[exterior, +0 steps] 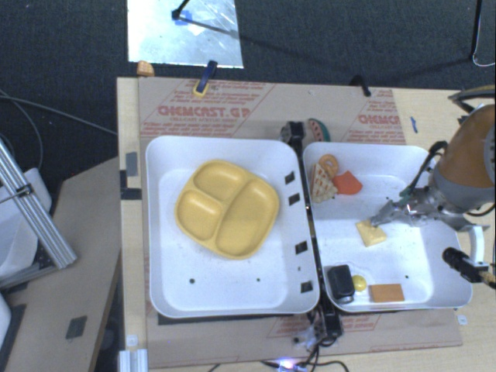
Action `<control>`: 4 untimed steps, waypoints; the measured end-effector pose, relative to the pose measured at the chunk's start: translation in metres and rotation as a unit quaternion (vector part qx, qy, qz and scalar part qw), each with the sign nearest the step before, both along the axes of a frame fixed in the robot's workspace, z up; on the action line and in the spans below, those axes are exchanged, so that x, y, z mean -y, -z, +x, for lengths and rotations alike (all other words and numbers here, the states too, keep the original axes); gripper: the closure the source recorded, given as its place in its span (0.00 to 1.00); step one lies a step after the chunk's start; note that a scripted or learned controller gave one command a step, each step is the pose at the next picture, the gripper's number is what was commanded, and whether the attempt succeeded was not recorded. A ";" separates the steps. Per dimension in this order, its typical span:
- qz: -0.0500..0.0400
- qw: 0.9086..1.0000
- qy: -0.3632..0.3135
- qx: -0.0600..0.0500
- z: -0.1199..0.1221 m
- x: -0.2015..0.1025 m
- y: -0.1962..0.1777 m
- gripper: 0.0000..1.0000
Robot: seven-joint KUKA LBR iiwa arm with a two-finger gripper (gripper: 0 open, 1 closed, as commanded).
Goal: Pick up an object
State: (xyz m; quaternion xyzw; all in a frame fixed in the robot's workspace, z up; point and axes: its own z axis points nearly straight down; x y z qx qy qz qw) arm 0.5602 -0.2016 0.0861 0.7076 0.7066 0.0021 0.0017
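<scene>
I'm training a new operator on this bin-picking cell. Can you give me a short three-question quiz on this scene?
1. True or false: the yellow plate lies in the left bin.
2. Which item lies closest to the pincer?
A. the orange block
B. the yellow wedge
C. the red piece
3. Fill in: the black item sits in the right bin's near-____ corner, as the camera sees it.

Key: 1 true; 2 B; 3 left.
</scene>
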 end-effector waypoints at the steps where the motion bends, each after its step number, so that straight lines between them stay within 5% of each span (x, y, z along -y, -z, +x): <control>1: -0.001 1.000 -0.003 0.000 0.029 0.005 0.000 0.00; 2: -0.001 1.000 -0.004 0.001 0.029 0.005 -0.010 1.00; 3: -0.002 1.000 -0.006 0.002 0.030 0.005 -0.021 1.00; 4: 0.001 1.000 0.001 -0.006 -0.045 0.005 0.003 1.00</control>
